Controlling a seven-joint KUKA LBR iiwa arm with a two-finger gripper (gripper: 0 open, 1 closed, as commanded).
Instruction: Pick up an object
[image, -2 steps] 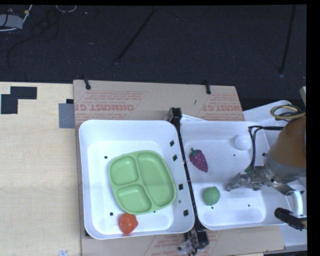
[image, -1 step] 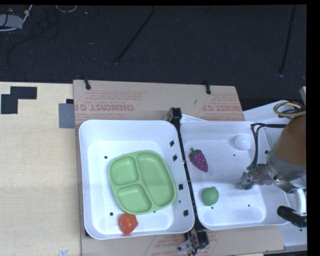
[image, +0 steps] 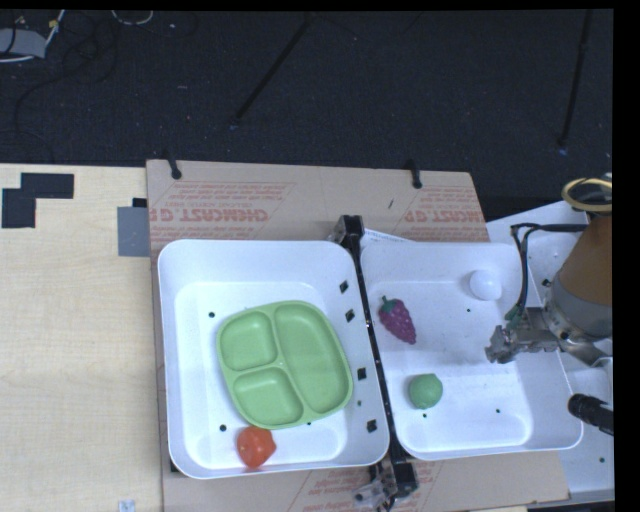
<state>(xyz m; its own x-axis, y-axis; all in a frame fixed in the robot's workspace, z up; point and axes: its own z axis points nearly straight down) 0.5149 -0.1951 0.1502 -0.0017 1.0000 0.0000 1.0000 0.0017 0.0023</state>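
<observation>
— At the right edge of the frame, where are you?
— My gripper (image: 508, 343) hangs over the right bin (image: 470, 425); whether it's open I cannot tell.
— And the objects?
— Green ball (image: 425, 390) lower left of me, grapes (image: 397, 319) beyond, white ball (image: 485, 285) above.

Wooden bench (image: 70, 350) with 2 white bins (image: 190, 300)

You see the robot arm (image: 597, 275) as a thick rounded body, orange above and grey below. A black cable (image: 522, 262) loops beside it. Its end effector (image: 503, 347) is a small grey metal assembly.
</observation>
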